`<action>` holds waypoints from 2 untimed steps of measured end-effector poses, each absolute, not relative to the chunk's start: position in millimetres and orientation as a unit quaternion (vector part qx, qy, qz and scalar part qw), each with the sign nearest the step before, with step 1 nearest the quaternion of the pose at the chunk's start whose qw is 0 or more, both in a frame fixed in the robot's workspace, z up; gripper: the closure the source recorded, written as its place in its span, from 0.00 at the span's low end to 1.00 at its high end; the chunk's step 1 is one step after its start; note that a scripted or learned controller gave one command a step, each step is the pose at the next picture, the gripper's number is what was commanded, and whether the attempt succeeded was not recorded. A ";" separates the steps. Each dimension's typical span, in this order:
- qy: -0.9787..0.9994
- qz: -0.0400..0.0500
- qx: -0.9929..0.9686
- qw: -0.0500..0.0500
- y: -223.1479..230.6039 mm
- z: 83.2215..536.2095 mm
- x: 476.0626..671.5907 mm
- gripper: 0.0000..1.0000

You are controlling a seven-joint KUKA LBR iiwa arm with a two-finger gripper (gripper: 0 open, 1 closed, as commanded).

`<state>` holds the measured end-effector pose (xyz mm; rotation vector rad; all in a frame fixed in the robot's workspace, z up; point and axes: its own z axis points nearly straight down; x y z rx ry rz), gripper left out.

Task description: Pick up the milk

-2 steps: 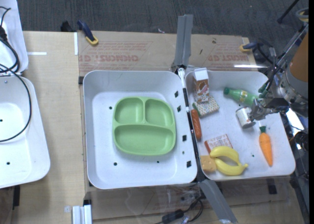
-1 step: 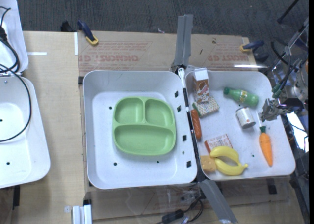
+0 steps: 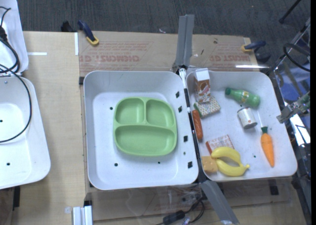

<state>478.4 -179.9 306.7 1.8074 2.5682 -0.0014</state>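
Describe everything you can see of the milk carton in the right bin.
The milk carton is a small gable-topped box, apparently printed cardboard, with a white upper part and a brown-and-white picture on its face. It looks closed and undamaged. It sits at the far left corner of the right bin, close against the wall that divides the two bins, and seems to stand or lean there; the slant of the view leaves that unsettled. Its lower end meets a small patterned box, and a sausage lies just beyond that.

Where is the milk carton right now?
The milk carton is in the right bin's far left corner, against the divider, just beyond the small patterned box.
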 end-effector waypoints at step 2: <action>0.799 -0.001 0.602 0.001 -202.8 324.3 479.7 1.00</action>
